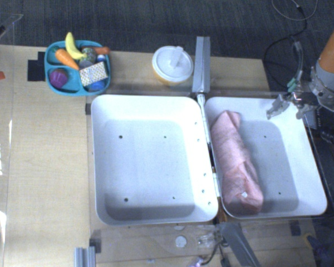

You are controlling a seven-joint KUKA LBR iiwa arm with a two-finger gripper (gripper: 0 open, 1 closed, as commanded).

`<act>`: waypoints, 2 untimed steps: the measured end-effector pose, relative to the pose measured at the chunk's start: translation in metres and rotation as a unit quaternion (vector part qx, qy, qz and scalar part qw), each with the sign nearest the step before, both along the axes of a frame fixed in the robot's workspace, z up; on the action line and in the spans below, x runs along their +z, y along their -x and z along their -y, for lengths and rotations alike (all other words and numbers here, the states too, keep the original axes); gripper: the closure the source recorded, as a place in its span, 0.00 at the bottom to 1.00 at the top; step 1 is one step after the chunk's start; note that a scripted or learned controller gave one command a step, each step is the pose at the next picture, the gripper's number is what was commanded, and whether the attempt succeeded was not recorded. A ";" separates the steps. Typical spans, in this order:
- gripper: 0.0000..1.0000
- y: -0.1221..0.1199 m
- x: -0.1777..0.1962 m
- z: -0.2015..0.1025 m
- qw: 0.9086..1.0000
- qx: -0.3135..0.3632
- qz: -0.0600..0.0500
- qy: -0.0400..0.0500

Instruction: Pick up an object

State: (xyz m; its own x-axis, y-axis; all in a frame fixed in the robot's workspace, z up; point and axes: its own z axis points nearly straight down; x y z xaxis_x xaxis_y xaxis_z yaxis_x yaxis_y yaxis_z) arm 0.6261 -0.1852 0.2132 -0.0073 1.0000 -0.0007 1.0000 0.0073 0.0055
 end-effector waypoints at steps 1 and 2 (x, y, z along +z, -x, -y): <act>0.00 -0.026 -0.092 -0.063 0.999 0.054 0.000 0.000; 0.00 0.010 -0.123 -0.077 0.996 0.085 0.004 0.001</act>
State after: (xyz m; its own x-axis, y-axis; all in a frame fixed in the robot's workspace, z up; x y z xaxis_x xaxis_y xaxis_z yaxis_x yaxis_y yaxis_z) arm 0.6159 -0.1080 0.0904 -0.1765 0.9843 -0.0033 0.9842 0.1766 0.0141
